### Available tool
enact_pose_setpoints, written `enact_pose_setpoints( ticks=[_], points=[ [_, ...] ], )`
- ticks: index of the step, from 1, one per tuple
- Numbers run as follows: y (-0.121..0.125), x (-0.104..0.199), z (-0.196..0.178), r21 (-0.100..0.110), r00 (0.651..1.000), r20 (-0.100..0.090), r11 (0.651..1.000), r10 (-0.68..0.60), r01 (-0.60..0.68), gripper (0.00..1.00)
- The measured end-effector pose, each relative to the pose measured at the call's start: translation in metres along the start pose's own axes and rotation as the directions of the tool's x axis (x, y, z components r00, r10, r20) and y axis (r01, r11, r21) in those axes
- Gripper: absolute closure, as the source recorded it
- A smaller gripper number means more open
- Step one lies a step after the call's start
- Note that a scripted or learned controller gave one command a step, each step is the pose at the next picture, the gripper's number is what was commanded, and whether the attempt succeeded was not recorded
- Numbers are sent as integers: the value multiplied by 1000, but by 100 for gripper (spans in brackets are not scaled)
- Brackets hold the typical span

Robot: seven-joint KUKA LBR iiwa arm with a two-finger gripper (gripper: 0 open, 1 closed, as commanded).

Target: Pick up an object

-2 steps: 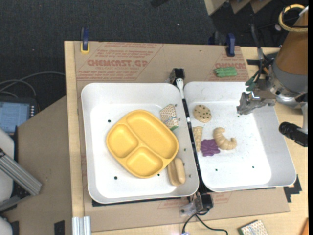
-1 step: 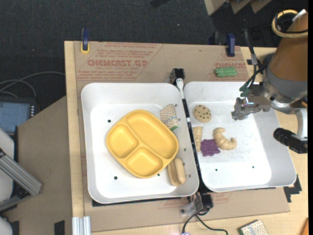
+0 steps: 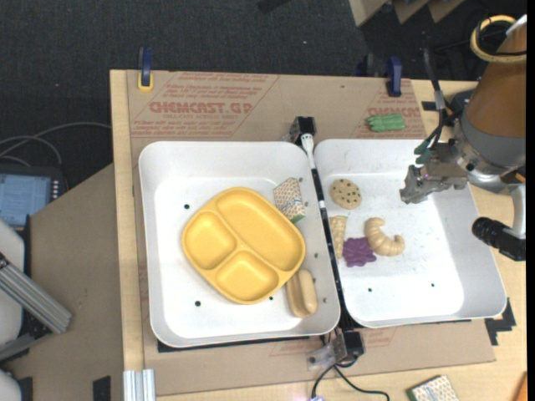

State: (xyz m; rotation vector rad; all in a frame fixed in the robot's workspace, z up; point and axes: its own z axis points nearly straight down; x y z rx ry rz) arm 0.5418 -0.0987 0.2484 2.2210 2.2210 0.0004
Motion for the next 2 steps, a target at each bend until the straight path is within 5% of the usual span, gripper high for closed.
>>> enact_pose_setpoints(
  ticks=[1, 2],
  points=[
    [14, -12, 2, -3, 1000, 2, 1000, 0, 0, 100],
    [-14, 17, 8, 5, 1000, -2, 1000, -2, 2, 100]
  ],
)
